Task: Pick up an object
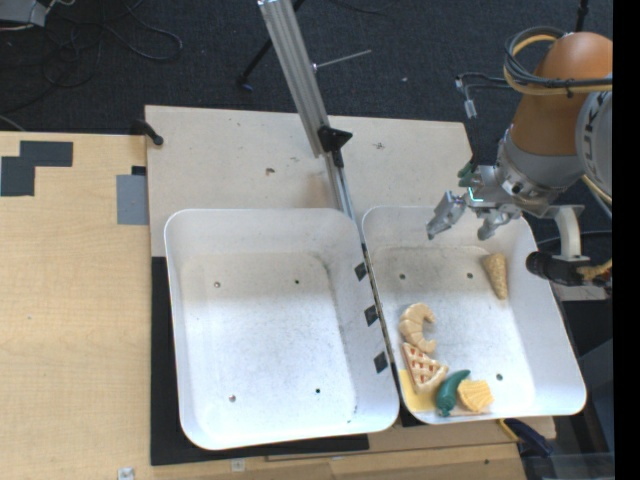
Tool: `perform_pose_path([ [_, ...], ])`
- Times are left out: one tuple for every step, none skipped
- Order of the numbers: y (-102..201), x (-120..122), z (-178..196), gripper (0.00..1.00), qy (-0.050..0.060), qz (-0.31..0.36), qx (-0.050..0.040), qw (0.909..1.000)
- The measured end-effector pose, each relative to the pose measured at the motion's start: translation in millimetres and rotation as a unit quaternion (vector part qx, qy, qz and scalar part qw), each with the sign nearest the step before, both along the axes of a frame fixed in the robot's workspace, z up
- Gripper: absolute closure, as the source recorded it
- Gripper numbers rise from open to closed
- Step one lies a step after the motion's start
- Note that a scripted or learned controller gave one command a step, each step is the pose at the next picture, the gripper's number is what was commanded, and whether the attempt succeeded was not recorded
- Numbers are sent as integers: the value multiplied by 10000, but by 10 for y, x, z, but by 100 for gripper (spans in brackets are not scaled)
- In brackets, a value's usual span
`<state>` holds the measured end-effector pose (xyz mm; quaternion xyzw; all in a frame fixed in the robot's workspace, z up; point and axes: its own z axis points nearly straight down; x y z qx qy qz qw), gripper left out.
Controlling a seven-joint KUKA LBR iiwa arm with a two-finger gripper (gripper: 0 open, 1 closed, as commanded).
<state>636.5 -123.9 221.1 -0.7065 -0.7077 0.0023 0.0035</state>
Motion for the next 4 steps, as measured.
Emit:
perform_pose_path([
  [-1, 9, 30, 0, -25, 5, -6, 10000],
  [23, 21, -617, 0, 6, -8, -1, 10000],
  [-45, 13, -1088, 0, -2, -11, -5, 10000],
  [-35, 14, -1301, 0, -25, -17, -8, 10000],
])
